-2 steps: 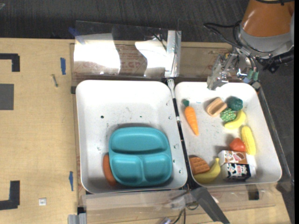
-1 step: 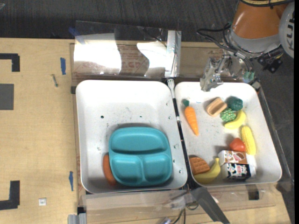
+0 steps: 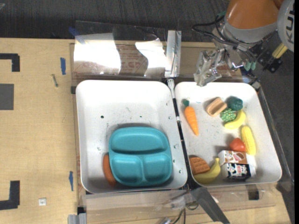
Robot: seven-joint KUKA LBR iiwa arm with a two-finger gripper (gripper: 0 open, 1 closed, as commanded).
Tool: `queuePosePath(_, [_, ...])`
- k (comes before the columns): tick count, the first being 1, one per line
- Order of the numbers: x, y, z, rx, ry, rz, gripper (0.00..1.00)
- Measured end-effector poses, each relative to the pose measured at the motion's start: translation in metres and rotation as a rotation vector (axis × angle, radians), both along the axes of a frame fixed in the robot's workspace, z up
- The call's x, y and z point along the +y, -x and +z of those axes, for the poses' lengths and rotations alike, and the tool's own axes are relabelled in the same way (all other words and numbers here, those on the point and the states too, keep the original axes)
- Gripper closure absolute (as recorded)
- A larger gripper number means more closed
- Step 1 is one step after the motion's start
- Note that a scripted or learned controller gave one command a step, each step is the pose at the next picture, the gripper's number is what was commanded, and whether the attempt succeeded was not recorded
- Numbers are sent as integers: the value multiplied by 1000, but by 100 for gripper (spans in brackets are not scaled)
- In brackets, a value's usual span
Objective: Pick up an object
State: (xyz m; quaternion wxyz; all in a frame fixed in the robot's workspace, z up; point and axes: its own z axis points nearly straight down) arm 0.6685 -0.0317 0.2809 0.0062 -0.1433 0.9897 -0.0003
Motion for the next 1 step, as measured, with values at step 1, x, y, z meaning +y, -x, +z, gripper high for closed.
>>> queuePosePath(1, [15, 0, 23, -1, 3, 292, 100])
